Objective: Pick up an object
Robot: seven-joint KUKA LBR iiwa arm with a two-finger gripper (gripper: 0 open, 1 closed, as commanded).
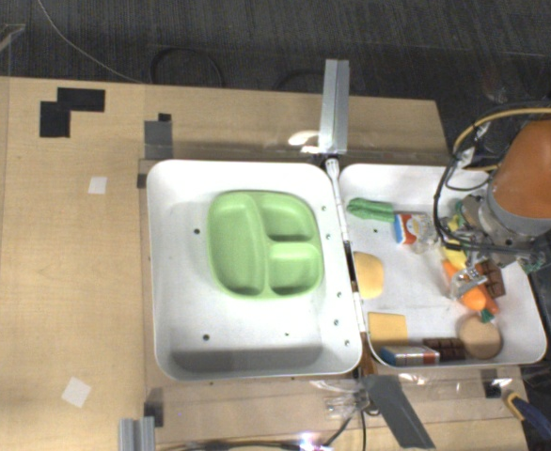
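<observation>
- The grey arm point(529, 181) with its orange band comes in from the right and hangs over the right-hand white bin point(539, 341), its wrist low above the clutter near the bin's right side.
- The gripper point(473, 275) points down into that clutter; from here I cannot tell how it is set, nor whether anything is caught in it.
- Right under the gripper lies a small orange object point(478, 299), with a brown piece point(492, 280) touching it. Whether the gripper touches either I cannot make out.
- Just in front of those, near the bin's front right corner, sits a round tan ball point(480, 338).
- Along the front wall of the same bin lies a marker pen point(410, 354) with a red end, and just behind it a flat yellow block point(387, 326).
- A pale yellow, rounded object point(369, 275) rests against the bin's left wall.
- Toward the back of the right bin a green, elongated object point(369, 209) lies crosswise, and near it a small red and white item point(406, 228).
- The left-hand white bin point(177, 336) holds a green divided tray point(261, 242), with one long section and two smaller ones, lying flat near the middle.
- A metal post point(335, 106) stands at the back where the two bins meet.
- Black cables point(449, 191) loop off the wrist over the right bin.
</observation>
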